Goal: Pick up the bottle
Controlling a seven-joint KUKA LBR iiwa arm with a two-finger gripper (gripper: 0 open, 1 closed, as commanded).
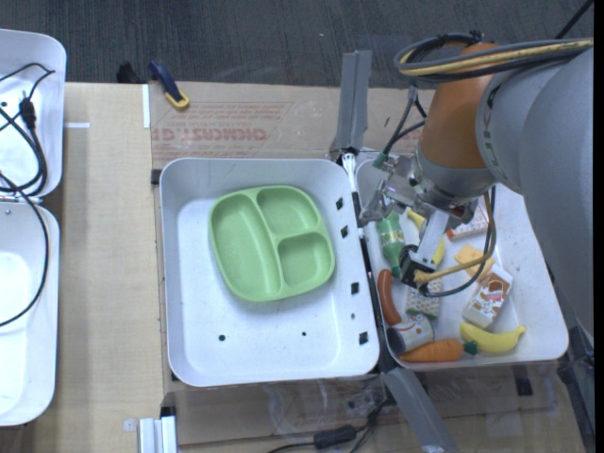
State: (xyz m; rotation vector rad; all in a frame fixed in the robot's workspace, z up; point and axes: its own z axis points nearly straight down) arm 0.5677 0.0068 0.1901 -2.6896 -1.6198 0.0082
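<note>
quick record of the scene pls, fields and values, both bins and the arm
left bin: green divided plate
right bin: bottle, sausage, carrot, banana, carton
bottle: green, by the right bin's left wall
gripper: over the right bin, right at the bottle's upper end
grip on bottle: cannot tell

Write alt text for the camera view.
The gripper hangs over a green bottle in the view's right-hand bin, among toy foods including a carrot and a banana. The left-hand bin holds a green divided plate.
</note>
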